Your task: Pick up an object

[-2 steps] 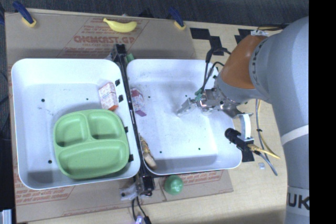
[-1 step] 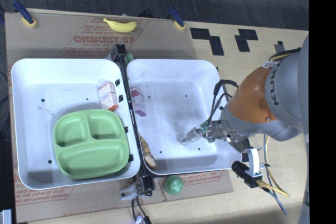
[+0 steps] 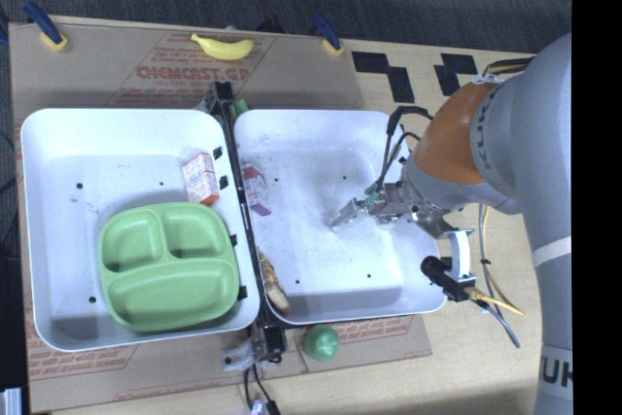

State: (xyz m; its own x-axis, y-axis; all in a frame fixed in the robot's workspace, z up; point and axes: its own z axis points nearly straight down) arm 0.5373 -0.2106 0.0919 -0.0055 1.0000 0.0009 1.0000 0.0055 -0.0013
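1. Two white bins are set side by side on the desk (image 3: pixel 389 73); the divider (image 3: pixel 236 199) between them is taken as the landmark.
2. Left of the divider, the left bin (image 3: pixel 58 141) is occupied by a green sectioned tray (image 3: pixel 170 262), laid flat, with a small red-and-white carton (image 3: pixel 199 178) just above it, close to the divider.
3. Right of the divider, in the right bin (image 3: pixel 321 126), a small pink-and-white packet (image 3: pixel 255 190) is seen just beside the divider, and a tan object (image 3: pixel 272 289) lies lower down against it — these are judged the nearest candidates for picking.
4. The gripper (image 3: pixel 342 215) is lowered into the right bin, well right of the divider, its fingers pointing toward it; nothing is seen between them, and whether they are apart or together cannot be told.
5. Beyond the bins, a yellow banana (image 3: pixel 224 45) lies above the divider's top end and a green ball (image 3: pixel 321 341) below its lower end — both are judged outside the working area.
6. The low, slanted pose is read as a reach toward the bin floor.
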